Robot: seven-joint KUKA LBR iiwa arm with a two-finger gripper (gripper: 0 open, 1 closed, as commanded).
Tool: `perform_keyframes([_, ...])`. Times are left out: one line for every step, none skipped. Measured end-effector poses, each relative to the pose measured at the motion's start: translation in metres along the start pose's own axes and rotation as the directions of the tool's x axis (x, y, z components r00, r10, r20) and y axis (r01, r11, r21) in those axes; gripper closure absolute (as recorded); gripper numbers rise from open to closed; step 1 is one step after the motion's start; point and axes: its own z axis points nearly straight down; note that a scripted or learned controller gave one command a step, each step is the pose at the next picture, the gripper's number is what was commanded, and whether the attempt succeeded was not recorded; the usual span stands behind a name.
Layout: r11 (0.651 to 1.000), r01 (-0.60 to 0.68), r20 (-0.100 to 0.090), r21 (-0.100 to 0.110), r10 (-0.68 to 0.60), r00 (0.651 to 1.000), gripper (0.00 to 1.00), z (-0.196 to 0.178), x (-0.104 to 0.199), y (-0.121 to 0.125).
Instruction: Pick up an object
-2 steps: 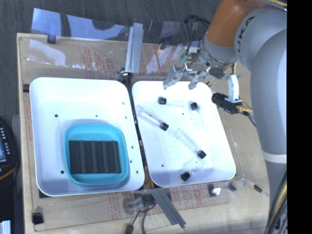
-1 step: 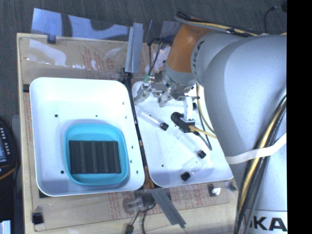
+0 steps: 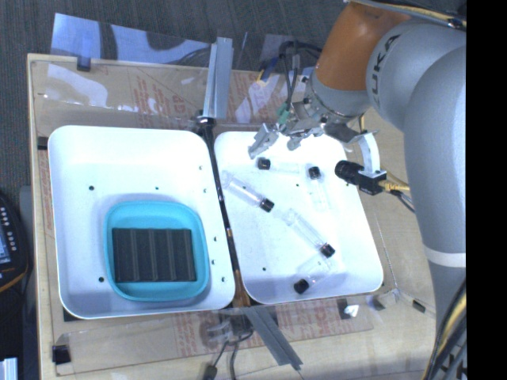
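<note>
Nearest your viewpoint, at the bottom of the frame, a grey metal bracket (image 3: 265, 340) sticks out from under the seam between the 2 bins. Look up from there into the right bin (image 3: 360, 279): you have several clear plastic tubes with black caps scattered on its white floor. 1 tube (image 3: 247, 193) lies in the upper left part of that bin, its long axis running diagonally, black cap pointing down and to the right. A 2nd tube (image 3: 307, 232) lies lower and further right on much the same diagonal, its cap also at the lower right end. A 3rd tube (image 3: 313, 278) sits near the bottom wall, its cap at the lower left. 2 loose black caps (image 3: 264, 164) rest near the top of the bin, well apart from each other.

Your gripper (image 3: 279, 138) hangs over the upper left corner of the right bin, just above the nearest loose cap. Its 2 metal fingers (image 3: 262, 142) are spread apart and you can see nothing between them. The grey arm (image 3: 432, 109) with its orange band (image 3: 352, 46) comes in from the right.

In the left bin (image 3: 71, 157) you have a blue tray (image 3: 155, 249) with a dark ribbed insert, set toward the lower middle.
</note>
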Motion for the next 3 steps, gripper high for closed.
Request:
perform_keyframes([0.984, -0.176, -0.002, 0.007, 0.176, 0.984, 0.0, 0.092, 0.036, -0.071])
perform_keyframes([0.978, -0.21, 0.001, -0.001, 0.21, 0.978, 0.0, 0.102, 0.035, -0.053])
perform_keyframes([0.948, -0.317, 0.0, 0.003, 0.317, 0.948, 0.0, 0.082, 0.037, -0.062])
